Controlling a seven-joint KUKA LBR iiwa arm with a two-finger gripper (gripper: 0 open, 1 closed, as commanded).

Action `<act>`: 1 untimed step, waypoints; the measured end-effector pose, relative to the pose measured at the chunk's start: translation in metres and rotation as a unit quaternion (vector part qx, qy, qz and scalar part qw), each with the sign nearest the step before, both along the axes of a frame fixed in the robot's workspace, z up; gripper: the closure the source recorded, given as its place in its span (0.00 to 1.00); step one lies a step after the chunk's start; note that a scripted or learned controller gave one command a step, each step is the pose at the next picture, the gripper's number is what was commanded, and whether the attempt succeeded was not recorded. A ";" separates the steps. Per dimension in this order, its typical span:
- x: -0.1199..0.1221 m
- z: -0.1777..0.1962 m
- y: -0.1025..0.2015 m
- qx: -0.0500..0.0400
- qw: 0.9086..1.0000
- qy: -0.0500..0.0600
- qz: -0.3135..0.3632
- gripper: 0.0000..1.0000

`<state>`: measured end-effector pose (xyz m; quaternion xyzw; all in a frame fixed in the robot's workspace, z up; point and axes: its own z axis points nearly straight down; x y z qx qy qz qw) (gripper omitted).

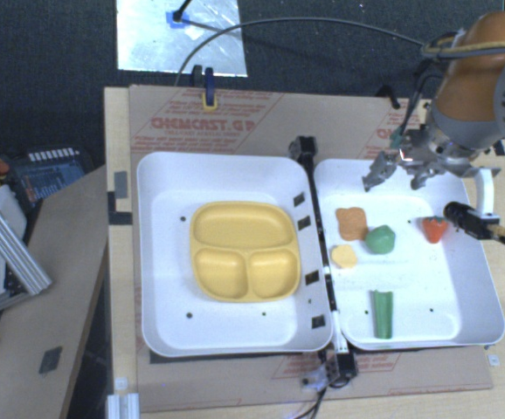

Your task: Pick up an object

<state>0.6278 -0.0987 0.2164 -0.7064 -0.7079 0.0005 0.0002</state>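
The right bin point(462, 312) holds several small food toys. An orange-brown flat piece point(351, 223) lies beside a green round piece point(379, 238), with a pale yellow disc point(344, 256) just below them. A long green piece point(382, 312) rests near the front, and a red-orange piece point(433, 228) lies to the right. My gripper point(398, 176) hangs over the back of the right bin, above and behind the toys. Its two fingers are spread apart with nothing between them.
The left bin point(161, 234) holds a yellow three-compartment tray point(242, 250). A black divider with clips point(314, 234) runs between the bins. A black cylinder point(466, 218) juts in at the right, close to the red-orange piece. Cables arc over the back.
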 end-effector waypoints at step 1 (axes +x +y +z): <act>-0.002 -0.062 0.003 0.000 1.000 0.001 -0.001 0.00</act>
